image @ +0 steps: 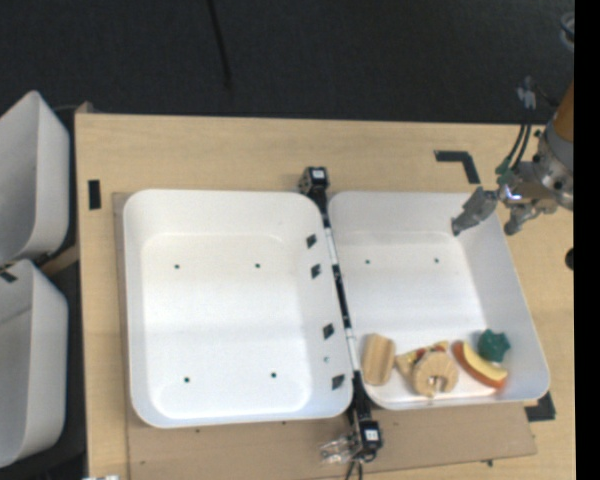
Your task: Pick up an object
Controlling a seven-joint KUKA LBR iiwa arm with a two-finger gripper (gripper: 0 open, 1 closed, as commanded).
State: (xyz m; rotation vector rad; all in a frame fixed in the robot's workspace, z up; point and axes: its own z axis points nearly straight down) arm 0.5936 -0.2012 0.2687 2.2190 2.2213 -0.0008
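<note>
Several small objects lie along the front edge of the right bin [410, 238]: a tan wooden block [378, 358], a round wooden toy piece [432, 370], a red and yellow apple-slice shape [479, 365] and a small green piece [494, 344]. My gripper [496, 214] hangs at the far right corner of the right bin, well behind those objects. Its two fingers are spread apart with nothing between them.
The left bin [220, 303] lies beside the right one, joined by a dark clipped seam [332, 288]. White containers [15, 268] stand at the left edge of the bench. Black corner markers sit on the wooden bench top.
</note>
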